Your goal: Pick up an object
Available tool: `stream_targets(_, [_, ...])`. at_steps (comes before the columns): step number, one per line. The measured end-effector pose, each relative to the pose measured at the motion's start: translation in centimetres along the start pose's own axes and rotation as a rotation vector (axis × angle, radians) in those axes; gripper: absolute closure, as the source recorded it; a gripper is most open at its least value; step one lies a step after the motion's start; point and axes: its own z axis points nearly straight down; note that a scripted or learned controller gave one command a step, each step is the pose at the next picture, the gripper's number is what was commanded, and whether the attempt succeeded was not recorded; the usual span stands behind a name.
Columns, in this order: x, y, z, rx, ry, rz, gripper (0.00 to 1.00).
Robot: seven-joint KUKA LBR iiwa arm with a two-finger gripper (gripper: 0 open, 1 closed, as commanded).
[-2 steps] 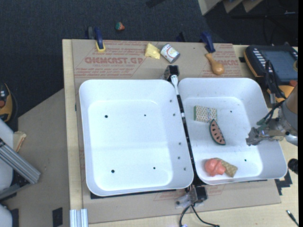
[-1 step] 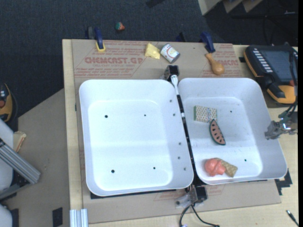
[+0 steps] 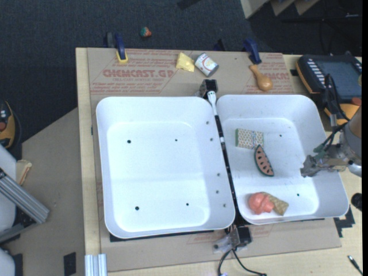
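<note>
The fingers (image 3: 309,169) sit low at the 3 o'clock side of the right bin (image 3: 299,111), dark and small at the end of a grey wrist; I cannot tell how they stand, and nothing shows between them. Most of the arm is cut off by the frame edge.

Three things lie in the right bin. A watermelon slice (image 3: 263,160), red with a dark rind, lies near the bin's middle, at 9 o'clock from the fingers and apart from them. A small patterned square packet (image 3: 249,138) lies just beyond it toward 11 o'clock, its print too fine to read. A pink lumpy piece with a tan end (image 3: 266,203) lies at the bin's 6 o'clock, near the front wall; what it is cannot be made out.

The left bin (image 3: 115,111) adjoins the right one, and each bin floor shows four small dark dots.

On the worktop (image 3: 92,73) behind the bins lie three loose things: a yellow wedge (image 3: 185,62), a small white box (image 3: 206,64) touching or just beside it, and a tan wooden piece with a round end (image 3: 260,78) at 1 o'clock. Two blue clamps (image 3: 119,46) grip the far edge. Red print on the board reads "CHEMCAST G P", repeated and partly covered. A dark device (image 3: 330,73) at 2 o'clock is cut off.
</note>
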Motion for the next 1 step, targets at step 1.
stream_targets(1, [-3.44,0.02,-2.8,-0.007,-0.007,0.004,1.0])
